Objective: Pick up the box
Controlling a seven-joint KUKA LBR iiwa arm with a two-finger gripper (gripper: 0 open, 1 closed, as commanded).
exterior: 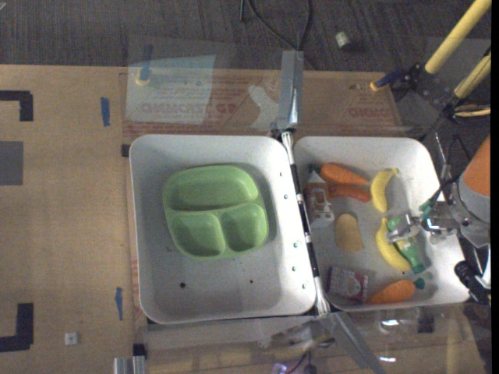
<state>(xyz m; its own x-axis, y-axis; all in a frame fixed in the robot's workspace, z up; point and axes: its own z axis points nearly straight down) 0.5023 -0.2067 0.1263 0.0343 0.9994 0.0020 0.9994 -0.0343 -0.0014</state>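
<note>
Gripper [407,226] sits low in the right bin [421,148], over its right half, with the arm [477,184] entering from the right edge. I cannot tell from here how its fingers stand; the metal parts blur into the items beneath. Directly under it lie a green bottle-like item [411,254] and a yellow banana [387,248], the two touching or overlapping. A second banana [380,188] lies just above, near the bin's upper middle. I read the box [348,284] as the small pink and white carton flat on the floor near the front-left corner of the same bin, apart from the gripper. Just right of it lies an orange carrot [393,291]. Two more carrots [343,174] lie near the back-left corner, a small white packet [318,201] sits below them, and a tan oval piece [348,232] rests mid-bin. The left bin [148,232] holds a green divided plate [215,210].
</note>
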